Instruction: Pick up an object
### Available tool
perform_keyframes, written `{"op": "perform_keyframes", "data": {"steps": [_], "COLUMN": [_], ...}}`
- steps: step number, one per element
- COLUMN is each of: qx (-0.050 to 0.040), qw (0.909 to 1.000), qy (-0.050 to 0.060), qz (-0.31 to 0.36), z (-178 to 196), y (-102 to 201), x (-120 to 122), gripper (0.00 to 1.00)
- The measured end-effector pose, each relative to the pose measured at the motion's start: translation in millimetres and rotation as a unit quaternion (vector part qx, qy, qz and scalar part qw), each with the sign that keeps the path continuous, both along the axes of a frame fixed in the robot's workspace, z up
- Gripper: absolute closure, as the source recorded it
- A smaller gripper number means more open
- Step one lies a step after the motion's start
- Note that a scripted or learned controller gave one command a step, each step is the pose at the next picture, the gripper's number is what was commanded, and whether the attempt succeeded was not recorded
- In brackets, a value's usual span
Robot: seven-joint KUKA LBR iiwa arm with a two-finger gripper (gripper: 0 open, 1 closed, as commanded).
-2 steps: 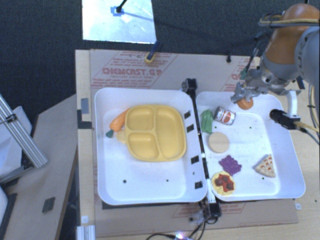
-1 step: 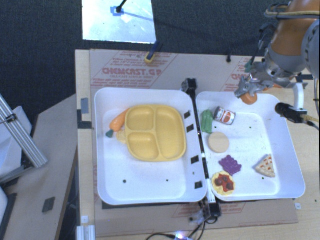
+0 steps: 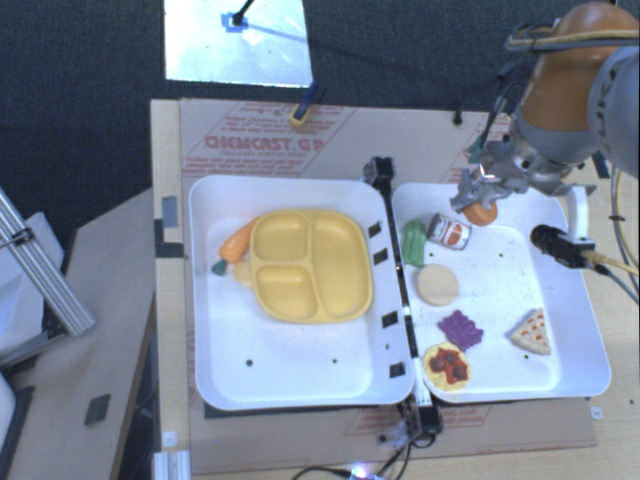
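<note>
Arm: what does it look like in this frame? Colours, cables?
The arm is grey, with a rounded orange band above the wrist. Thin dark cables loop around the band. The gripper is a small grey metal unit.

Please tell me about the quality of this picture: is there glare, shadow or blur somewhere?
In the camera view, the grey sheet at the top shines pale with glare; both white bins look bright and almost shadowless, the left bin especially; the arm at the upper right is soft and slightly blurred, so the gripper is hard to read; the yellow tray is sharp.
</note>
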State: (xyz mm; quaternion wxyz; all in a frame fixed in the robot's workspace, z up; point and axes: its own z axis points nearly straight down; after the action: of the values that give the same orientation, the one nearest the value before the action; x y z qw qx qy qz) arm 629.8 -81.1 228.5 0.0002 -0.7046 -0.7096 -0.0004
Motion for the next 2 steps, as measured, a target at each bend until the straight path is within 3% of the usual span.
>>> {"op": "perform_keyframes", "data": {"steps": [2], "qx": [0.0011], "qw": [1.0000], "qy": [0.000], "qz": [0.002], "z": [-9], "y": [110], "x": [-42], "gripper": [1.00]}}
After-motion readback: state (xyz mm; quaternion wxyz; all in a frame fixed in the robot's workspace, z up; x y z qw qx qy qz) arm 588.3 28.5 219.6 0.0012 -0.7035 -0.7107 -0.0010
